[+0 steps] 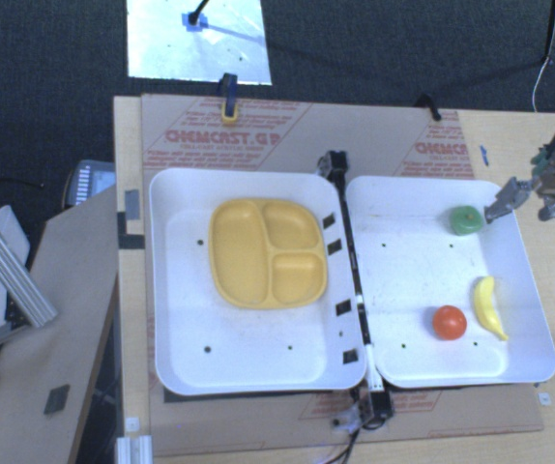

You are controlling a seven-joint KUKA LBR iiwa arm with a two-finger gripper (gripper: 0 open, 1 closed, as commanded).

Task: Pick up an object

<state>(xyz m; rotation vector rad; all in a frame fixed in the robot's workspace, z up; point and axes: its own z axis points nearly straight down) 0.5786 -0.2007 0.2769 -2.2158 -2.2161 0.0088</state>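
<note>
Writing: "CHEMCAST GP" in red on the brown board (258, 133) under the bins, far side.
Left bin (176, 288): yellow divided tray (266, 252).
Right bin (403, 356): green object (466, 220) far right; orange ball (450, 322) near; banana (488, 307) just right of the ball, long axis far to near.
Gripper (510, 199): just right of the green object, holding nothing; open or closed cannot be told.

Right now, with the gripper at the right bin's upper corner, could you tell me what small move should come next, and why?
Probably a short move left and down onto the green object. The gripper sits just at that object's right edge, nearest it, with nothing between its fingers. The orange ball and the banana lie farther down the right bin.
</note>
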